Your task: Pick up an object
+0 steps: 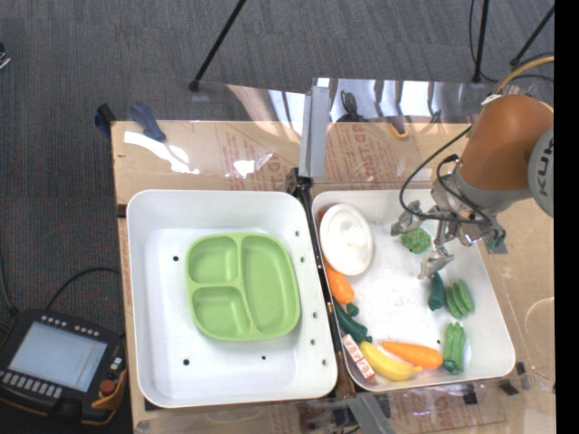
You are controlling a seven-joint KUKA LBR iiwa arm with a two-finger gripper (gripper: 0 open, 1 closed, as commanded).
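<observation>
- Two white bins side by side on the bench: left bin, right bin.
- In the left bin, a green divided plate, lying flat near the middle.
- In the right bin, a white bowl at the near-left corner, an orange carrot just below it.
- Along the bottom edge: a banana, another carrot touching it, a green pepper to the right.
- Reaching in from the right, the arm, gripper low over the bin floor.
- Just beside the gripper, a small broccoli; below it, green pods.
</observation>
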